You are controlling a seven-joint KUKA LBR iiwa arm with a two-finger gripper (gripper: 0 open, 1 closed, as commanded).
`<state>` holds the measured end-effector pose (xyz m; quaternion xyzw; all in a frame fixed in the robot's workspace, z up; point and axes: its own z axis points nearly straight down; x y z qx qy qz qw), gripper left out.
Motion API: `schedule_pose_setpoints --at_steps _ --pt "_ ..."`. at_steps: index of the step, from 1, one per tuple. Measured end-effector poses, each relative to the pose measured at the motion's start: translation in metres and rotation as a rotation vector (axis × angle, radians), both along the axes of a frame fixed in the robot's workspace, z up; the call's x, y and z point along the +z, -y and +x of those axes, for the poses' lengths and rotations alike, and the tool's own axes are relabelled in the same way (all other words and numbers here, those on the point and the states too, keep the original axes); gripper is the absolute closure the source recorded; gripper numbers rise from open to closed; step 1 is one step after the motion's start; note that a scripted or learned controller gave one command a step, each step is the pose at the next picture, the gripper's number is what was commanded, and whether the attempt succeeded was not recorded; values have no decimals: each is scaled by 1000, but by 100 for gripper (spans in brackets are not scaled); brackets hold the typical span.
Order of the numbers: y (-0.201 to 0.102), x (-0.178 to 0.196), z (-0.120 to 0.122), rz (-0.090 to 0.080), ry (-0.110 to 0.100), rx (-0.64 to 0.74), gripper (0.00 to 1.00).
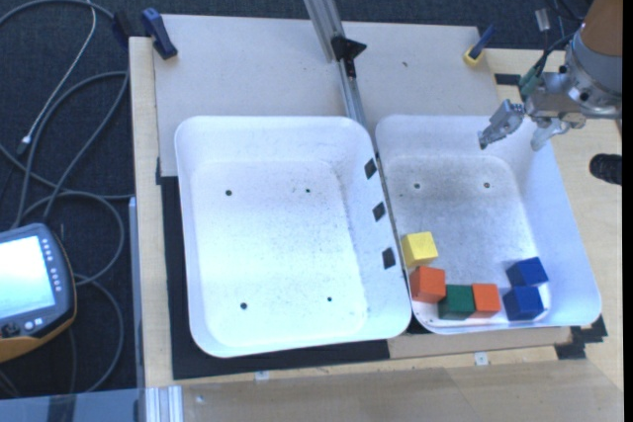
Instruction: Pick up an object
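Blocks in bin; fingers spread, empty

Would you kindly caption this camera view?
Open tool above the right bin's far edge; six coloured blocks cluster near its front.

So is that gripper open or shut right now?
Open: the gripper has its two fingers spread apart above the right bin, with nothing between them.
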<state>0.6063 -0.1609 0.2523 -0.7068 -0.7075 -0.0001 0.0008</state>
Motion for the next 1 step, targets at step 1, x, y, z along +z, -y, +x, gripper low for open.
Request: schedule_pose_setpoints --at_steps 1 --pt "19 -141 -60 2 -10 -3 0"
